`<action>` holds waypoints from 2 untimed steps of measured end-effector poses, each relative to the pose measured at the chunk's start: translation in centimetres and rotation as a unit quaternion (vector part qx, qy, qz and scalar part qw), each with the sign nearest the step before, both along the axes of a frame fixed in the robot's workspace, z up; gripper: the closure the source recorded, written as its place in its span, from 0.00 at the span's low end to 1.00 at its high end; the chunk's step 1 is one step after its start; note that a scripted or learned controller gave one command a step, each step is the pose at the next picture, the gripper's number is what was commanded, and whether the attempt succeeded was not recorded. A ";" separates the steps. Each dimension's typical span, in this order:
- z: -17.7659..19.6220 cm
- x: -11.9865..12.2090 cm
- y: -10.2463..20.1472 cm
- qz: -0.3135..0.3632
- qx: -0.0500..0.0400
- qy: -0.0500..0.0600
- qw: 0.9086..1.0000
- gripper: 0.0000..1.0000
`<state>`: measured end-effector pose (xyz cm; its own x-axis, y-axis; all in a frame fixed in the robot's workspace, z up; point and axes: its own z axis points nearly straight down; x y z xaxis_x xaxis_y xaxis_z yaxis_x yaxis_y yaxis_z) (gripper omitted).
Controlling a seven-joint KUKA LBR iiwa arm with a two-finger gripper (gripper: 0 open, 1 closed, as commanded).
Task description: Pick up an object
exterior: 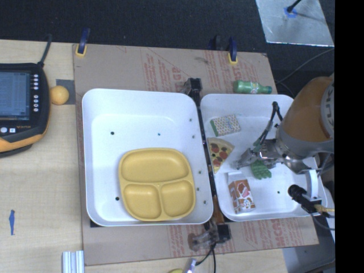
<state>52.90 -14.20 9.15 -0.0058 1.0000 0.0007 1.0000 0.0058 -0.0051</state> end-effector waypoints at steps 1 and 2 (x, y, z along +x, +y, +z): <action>1.0 0.0 -0.1 0.002 0.000 0.001 1.000 1.00; 10.1 5.1 6.7 -0.001 0.000 -0.002 1.000 1.00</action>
